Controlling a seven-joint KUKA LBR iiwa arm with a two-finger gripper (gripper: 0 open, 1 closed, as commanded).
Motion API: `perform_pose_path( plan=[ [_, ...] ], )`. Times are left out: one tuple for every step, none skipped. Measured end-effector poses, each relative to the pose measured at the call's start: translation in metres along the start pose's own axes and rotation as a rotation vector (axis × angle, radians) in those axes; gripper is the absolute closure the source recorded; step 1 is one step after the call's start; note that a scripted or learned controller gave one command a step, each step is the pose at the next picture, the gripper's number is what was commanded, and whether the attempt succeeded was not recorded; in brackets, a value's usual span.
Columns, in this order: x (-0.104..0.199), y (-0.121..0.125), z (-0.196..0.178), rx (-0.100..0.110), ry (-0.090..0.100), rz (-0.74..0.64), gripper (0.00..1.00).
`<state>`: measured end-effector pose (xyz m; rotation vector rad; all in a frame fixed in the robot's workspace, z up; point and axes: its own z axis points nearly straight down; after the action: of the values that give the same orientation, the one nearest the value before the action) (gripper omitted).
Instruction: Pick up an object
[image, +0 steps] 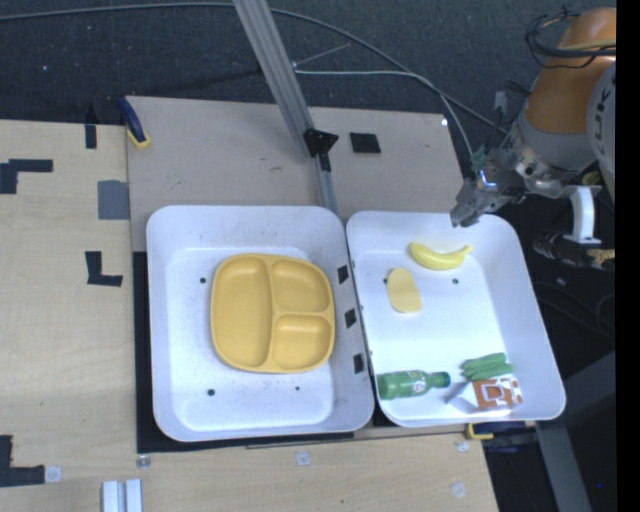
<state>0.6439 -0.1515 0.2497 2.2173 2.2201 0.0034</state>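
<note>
The right bin (520, 290) holds a yellow banana (438, 256) near its back edge, a pale yellow oval piece (404, 291) just below it, a green bottle (410, 383) lying on its side at the front, and a green and orange packet (490, 381) in the front right corner. My gripper (466, 213) hangs over the bin's back edge, a little up and right of the banana, with nothing visible between its fingers.
The left bin (180, 300) carries a yellow divided plate (271, 311). A slanted metal pole (285, 75) rises behind the bins, with cables running toward the arm. A blue and yellow clamp (133, 122) lies at the bench's back left.
</note>
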Motion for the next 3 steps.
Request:
perform_pose_path(
  plan=[
    [0.0,0.001,-0.044,0.0,0.0,0.0,1.0],
    [0.06,-0.007,-0.035,0.006,0.003,-0.005,1.0],
    [0.116,-0.012,-0.018,0.007,0.002,-0.005,1.0]
  ],
)
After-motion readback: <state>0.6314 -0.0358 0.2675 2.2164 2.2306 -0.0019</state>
